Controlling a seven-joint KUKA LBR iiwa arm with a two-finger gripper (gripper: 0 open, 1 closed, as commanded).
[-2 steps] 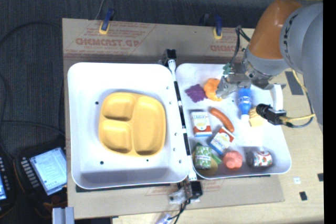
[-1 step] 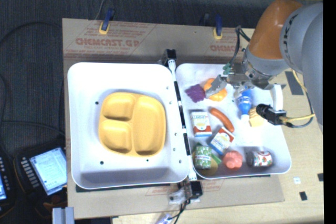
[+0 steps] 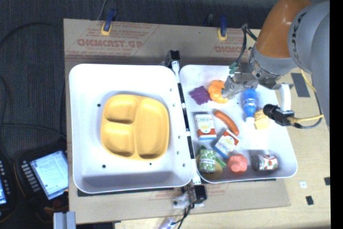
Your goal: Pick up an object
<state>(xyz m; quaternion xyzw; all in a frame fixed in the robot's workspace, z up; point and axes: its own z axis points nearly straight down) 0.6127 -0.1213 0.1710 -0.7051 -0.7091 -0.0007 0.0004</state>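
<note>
The arm (image 3: pixel 292 24) is seen reaching in from the right, its hand (image 3: pixel 231 88) lowered over the right bin (image 3: pixel 292 161), touching an orange toy (image 3: pixel 217 91); whether anything is gripped cannot be told. "CHEMCAST GP" is read on the board (image 3: pixel 107 43) under the bins. A can (image 3: pixel 264 162), cartons (image 3: pixel 204 126), sausage (image 3: pixel 226 122), bottle (image 3: pixel 249 103) and purple toy (image 3: pixel 199 95) are held in the right bin. A yellow tray (image 3: pixel 135 125) is held in the left bin (image 3: pixel 86 115).

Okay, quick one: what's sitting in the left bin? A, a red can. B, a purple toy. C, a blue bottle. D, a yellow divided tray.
D: the yellow divided tray lies alone in the left bin; the small items crowd the right bin.
</note>
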